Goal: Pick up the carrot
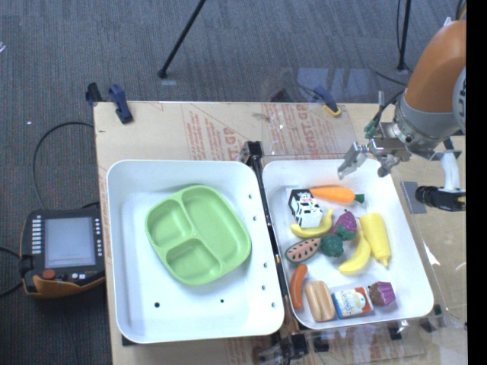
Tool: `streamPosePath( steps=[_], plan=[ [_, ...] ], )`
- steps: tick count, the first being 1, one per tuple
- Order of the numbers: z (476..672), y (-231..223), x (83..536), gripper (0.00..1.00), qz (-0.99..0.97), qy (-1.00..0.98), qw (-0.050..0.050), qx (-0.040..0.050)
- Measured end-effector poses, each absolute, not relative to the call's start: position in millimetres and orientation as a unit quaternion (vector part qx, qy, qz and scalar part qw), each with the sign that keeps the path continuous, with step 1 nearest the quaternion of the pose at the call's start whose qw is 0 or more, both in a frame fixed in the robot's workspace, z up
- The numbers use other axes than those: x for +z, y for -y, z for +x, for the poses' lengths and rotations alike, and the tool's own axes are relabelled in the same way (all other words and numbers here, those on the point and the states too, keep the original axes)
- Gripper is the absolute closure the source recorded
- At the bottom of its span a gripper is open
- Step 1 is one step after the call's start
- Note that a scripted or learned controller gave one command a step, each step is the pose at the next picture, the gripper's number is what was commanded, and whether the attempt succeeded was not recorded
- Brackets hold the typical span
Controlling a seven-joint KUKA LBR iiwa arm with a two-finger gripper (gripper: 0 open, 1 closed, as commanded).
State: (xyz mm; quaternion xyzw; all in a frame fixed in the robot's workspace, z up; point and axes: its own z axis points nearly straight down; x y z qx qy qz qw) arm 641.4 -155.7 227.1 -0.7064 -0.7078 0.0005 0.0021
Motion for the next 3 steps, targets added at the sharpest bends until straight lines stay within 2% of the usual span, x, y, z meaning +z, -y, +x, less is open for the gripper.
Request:
streamPosePath(
  steps=[1, 2, 3],
  plan=[
    [644.1, 182.8, 109.9, 0.0, -0.704, 0.71, 0.002, 0.0002],
    [643.6, 157.8, 86.3, 0.0, -0.72, 0.694, 0.004, 0.0009],
    [641.8, 158.1, 94.9, 1.0, -0.72, 0.694, 0.008, 0.004]
  ],
)
